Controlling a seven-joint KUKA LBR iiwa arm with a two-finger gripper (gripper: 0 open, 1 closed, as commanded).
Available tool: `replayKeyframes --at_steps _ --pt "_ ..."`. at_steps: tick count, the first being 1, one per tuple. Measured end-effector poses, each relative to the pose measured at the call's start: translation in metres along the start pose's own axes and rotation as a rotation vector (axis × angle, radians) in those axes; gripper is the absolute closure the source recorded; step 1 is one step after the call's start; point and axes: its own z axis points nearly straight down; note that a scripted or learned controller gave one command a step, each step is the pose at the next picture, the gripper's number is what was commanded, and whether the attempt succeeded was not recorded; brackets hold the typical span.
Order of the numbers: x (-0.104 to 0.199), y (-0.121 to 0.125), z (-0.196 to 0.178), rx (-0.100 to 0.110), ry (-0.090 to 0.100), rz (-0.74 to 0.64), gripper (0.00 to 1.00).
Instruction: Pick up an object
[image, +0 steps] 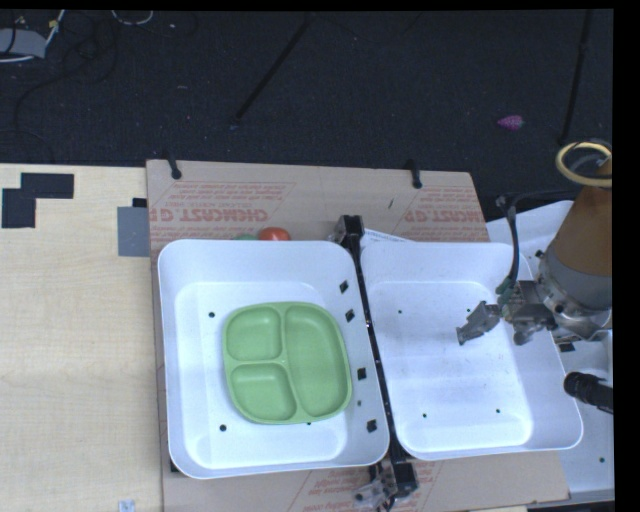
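A green plate (287, 361) with three compartments lies flat in the left white bin (190, 300). My gripper (482, 325) hangs over the right side of the right white bin (440, 440), with the arm coming in from the right edge. It is well apart from the green plate, and I see nothing between its fingers. A small red and green object (268, 236) peeks out just behind the back rim of the left bin.
Both bins rest on a cardboard sheet (300, 200) on a light wooden bench (70, 350). A black clip bar (365, 340) runs between the bins. Dark floor with cables lies behind the bench.
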Motion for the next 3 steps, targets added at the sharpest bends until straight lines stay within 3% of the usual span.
replayKeyframes --at_steps 1,3 --pt "0.0 0.003 -0.007 -0.012 -0.002 -0.002 0.0" --pt "0.0 -0.009 0.119 -0.006 0.0 -0.002 0.0"
